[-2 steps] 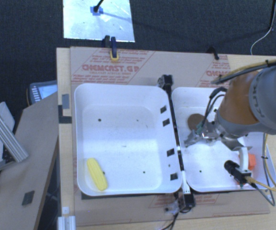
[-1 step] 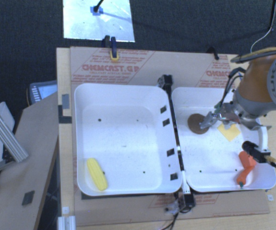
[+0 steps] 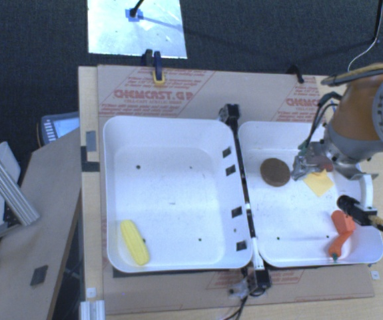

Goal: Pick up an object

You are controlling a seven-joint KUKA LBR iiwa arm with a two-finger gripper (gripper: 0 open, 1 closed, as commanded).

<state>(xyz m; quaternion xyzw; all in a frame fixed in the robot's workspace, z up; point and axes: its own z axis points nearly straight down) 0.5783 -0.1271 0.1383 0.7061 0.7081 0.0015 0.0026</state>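
My gripper (image 3: 306,167) sits low in the right bin (image 3: 291,249), between the brown disc (image 3: 275,172) and yellow wedge (image 3: 320,183); can't tell its state. Disc looks flat, rigid, light: I'd pinch across its rim.

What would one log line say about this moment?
gripper: over right bin | nearest: brown disc | yellow corn: left bin

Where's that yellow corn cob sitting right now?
The corn lies in the left bin's near-left corner, far from the pincer over the right bin.
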